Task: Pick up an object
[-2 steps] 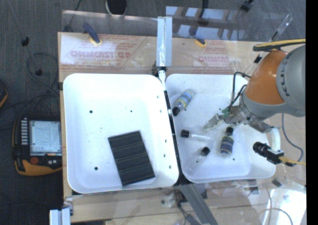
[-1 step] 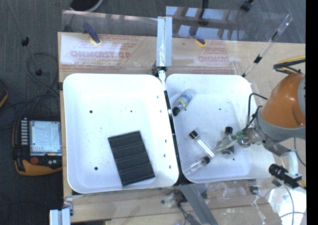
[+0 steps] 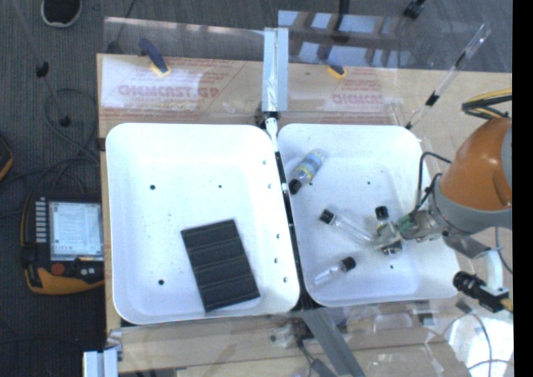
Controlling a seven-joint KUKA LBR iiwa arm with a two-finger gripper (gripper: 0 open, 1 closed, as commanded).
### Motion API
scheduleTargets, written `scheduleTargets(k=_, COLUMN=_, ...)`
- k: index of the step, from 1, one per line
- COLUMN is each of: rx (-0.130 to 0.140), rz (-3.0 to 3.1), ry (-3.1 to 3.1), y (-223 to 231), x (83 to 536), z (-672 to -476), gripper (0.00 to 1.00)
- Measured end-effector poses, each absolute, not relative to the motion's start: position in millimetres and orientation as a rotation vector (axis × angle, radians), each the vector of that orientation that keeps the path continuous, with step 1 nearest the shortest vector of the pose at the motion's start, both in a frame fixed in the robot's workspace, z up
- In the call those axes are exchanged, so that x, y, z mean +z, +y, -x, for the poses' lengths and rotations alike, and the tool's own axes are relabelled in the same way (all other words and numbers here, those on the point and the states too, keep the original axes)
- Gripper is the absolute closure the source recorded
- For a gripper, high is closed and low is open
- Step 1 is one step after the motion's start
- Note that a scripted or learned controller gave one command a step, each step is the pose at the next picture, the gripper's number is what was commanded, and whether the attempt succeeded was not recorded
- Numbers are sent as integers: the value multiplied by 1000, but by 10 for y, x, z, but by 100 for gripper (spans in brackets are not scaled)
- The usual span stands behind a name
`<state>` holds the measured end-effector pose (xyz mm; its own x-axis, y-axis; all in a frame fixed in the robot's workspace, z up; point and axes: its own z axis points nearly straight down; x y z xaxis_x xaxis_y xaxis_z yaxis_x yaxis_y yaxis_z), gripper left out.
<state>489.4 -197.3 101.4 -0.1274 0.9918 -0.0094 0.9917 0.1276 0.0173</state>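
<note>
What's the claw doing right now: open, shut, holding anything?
Claw: low in the right white bin, among small clear vials with black caps; open, shut or holding cannot be told.

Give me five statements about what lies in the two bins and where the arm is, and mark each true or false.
1. A dark ribbed slab lies in the left bin. True.
2. The small bottle lies in the left bin. False: it lies in the right bin, near its upper left corner, close to the divider.
3. The gripper is down in the right bin, among the clear vials. True.
4. The slab stands upright against the bin wall. False: it lies flat on the bin floor, turned at a slant.
5. A clear vial with a dark cap lies near the right bin's front edge. True.
</note>
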Motion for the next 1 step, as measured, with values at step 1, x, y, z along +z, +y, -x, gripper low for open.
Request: scheduleTargets(k=1, rx=-2, rz=-2094, ry=2344, y=-1349, x=1819, z=-5388, gripper=100)
